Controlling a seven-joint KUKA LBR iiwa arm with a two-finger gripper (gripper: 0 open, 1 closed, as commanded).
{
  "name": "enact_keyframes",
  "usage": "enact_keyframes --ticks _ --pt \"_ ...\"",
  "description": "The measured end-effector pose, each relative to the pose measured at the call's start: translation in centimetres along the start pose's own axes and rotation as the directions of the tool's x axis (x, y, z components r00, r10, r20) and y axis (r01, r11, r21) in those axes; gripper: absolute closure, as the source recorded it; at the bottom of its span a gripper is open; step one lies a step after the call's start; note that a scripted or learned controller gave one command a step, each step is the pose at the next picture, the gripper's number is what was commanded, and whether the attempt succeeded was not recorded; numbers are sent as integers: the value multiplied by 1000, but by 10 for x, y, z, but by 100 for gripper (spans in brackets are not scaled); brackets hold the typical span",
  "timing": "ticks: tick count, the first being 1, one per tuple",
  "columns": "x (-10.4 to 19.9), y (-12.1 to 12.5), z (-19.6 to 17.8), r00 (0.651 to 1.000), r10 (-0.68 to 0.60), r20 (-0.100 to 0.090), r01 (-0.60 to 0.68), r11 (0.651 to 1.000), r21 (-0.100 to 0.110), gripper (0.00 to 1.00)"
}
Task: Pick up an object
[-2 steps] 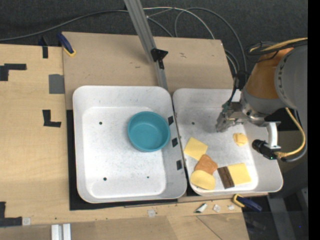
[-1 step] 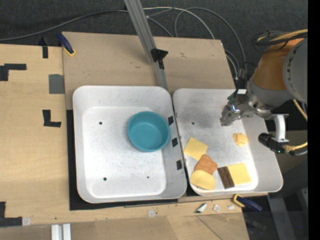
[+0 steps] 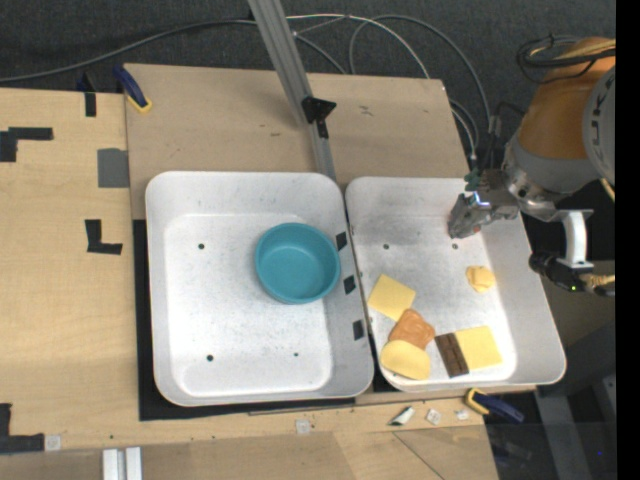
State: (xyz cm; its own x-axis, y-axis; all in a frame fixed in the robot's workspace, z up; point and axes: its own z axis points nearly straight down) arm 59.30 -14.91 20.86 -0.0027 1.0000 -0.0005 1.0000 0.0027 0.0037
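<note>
Two white bins are set side by side on a wooden bench (image 3: pixel 250 108). At the near end of the right bin (image 3: pixel 530 328), yellow blocks (image 3: pixel 478 346), a brown piece (image 3: pixel 411 327) and a yellow lump (image 3: pixel 480 279) are seen. A blue bowl (image 3: pixel 296 262) is placed in the left bin (image 3: pixel 180 298). Farther back, the gripper (image 3: pixel 462 222) is held over the right bin; nothing is seen between its fingers, and open or shut cannot be told.

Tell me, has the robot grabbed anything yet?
Not yet. Nothing looks picked up: the blue bowl sits in the left bin, and the yellow and brown food pieces lie in the right bin. The gripper hangs over the right bin's upper part. The whole grab is left.
</note>
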Motion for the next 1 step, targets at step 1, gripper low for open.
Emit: enact_keyframes --ticks 1 --pt "9 4 -59 1000 0 1 0 1000 -2 100"
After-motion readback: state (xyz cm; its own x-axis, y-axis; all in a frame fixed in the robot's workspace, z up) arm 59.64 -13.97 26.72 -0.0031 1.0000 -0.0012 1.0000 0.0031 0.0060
